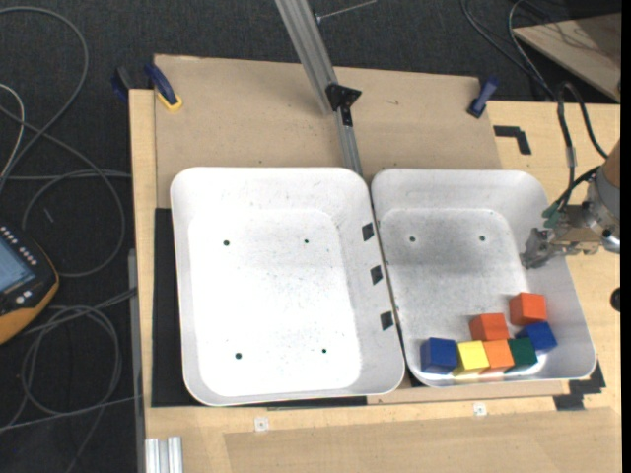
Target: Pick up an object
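Note:
Several small blocks lie bunched in the near right corner of the right bin (444,190): a blue block (439,353), a yellow block (472,356), an orange block (488,326), another orange block (530,307), a second blue block (540,337) and a green block (523,352). My gripper (540,245) hangs over the right bin's right wall, behind the blocks and apart from them. Nothing shows between its fingers.
The left bin (197,195) lies beside the right one, with black clips (376,273) along the shared wall. A slanted metal pole (314,47) rises behind the bins. Blue clamps (163,87) hold the wooden bench's back corners. Cables lie on the floor at left.

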`<state>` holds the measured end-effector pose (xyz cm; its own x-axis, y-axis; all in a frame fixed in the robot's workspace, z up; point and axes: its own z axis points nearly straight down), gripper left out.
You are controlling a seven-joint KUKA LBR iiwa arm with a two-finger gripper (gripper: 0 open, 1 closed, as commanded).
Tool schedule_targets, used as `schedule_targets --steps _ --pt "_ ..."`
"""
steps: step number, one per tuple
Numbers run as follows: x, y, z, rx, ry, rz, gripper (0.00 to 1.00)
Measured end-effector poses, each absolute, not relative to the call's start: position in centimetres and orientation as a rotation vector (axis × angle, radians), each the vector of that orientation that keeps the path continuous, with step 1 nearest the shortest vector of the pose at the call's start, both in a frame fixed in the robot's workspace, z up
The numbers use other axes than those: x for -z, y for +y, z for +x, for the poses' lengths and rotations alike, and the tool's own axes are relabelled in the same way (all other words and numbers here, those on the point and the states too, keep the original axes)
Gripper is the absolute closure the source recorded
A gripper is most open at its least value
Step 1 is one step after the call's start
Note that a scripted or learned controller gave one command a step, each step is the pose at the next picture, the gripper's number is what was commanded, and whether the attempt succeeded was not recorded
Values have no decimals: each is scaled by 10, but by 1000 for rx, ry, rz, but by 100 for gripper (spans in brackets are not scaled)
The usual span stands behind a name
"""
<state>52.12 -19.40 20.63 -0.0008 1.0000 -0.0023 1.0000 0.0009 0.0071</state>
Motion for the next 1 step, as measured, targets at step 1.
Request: schedule_targets --steps 1 --pt "-224 -194 523 -4 2220 2217 100"
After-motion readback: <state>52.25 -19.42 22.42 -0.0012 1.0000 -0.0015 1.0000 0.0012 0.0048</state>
